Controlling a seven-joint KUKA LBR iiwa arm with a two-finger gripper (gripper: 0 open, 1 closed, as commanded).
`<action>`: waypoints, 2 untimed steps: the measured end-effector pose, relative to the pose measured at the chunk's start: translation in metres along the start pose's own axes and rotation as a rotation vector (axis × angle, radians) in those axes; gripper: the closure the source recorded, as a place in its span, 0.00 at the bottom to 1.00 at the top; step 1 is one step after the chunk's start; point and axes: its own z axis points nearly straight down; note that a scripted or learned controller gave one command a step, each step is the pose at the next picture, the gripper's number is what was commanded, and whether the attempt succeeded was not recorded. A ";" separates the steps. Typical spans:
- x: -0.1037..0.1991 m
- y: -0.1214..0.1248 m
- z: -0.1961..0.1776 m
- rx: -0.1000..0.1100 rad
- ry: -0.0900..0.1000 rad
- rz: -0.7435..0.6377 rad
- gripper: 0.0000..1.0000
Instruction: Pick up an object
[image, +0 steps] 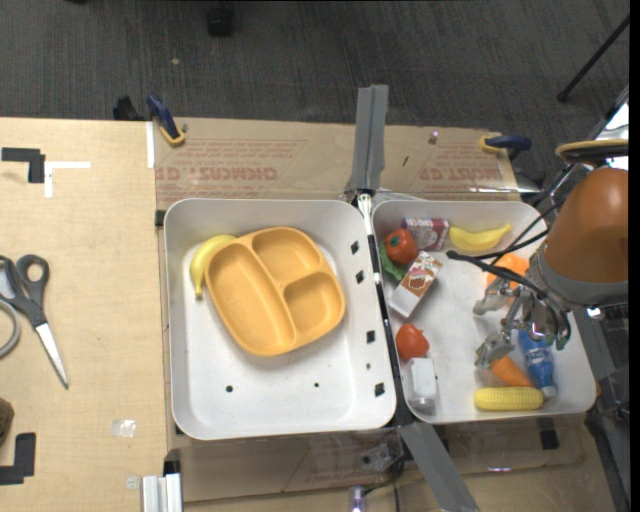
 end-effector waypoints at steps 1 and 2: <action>0.036 -0.028 -0.003 -0.001 -0.014 0.074 0.00; 0.036 -0.027 -0.011 -0.001 -0.012 0.071 1.00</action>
